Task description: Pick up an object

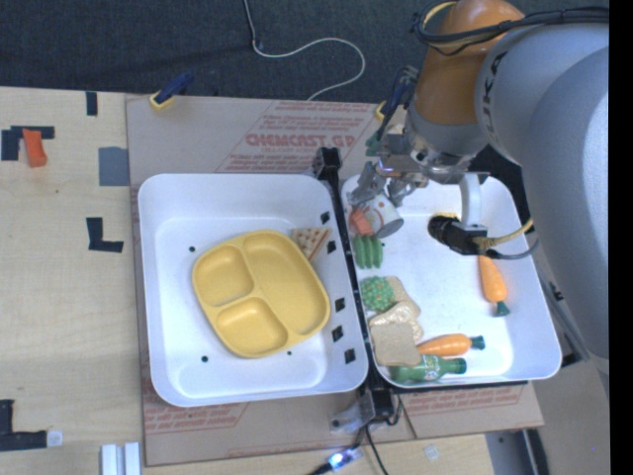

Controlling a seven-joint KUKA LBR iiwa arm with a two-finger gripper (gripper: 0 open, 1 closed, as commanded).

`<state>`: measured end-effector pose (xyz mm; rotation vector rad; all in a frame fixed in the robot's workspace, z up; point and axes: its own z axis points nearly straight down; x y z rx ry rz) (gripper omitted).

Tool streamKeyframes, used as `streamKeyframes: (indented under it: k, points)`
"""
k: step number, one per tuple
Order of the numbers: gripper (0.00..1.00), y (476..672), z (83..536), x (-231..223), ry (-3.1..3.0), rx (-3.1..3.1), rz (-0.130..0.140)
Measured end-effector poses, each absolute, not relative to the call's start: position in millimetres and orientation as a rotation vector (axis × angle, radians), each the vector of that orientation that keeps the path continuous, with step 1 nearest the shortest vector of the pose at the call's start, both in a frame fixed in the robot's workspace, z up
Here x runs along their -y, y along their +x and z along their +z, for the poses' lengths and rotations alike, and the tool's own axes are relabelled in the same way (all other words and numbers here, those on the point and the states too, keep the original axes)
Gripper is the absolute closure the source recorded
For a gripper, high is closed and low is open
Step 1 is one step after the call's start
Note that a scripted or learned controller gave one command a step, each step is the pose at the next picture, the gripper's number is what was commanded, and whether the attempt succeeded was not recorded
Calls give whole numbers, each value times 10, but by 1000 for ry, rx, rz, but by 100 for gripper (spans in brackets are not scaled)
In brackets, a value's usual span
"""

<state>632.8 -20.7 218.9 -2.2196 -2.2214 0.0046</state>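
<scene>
While the gripper (374, 204) — grasp unclear — hovers by green beans (369, 251), toast (395, 338) lies nearby.

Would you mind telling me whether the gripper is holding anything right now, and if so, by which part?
It cannot be told. The gripper hangs low over the right bin, just above a small orange-red piece and a green toy, but no object is clearly in its grasp.

Two shallow white bins sit side by side on a wooden bench. The left bin (168, 265) holds a yellow divided plate (259, 292). The right bin (534, 349) holds toy food: two carrots (445, 344), bread (394, 332), green pieces. At upper right, the grey arm's gripper (381, 194) hangs over a small reddish item (363, 222) near the bins' shared wall.
</scene>
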Motion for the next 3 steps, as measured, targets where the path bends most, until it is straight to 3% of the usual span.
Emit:
streamKeyframes:
  k: [2, 3]
  points:
    - [100, 6242, 2170, 322, -2221, 2222, 4]
    - [100, 6305, 2168, 224, -2220, 2223, 3]
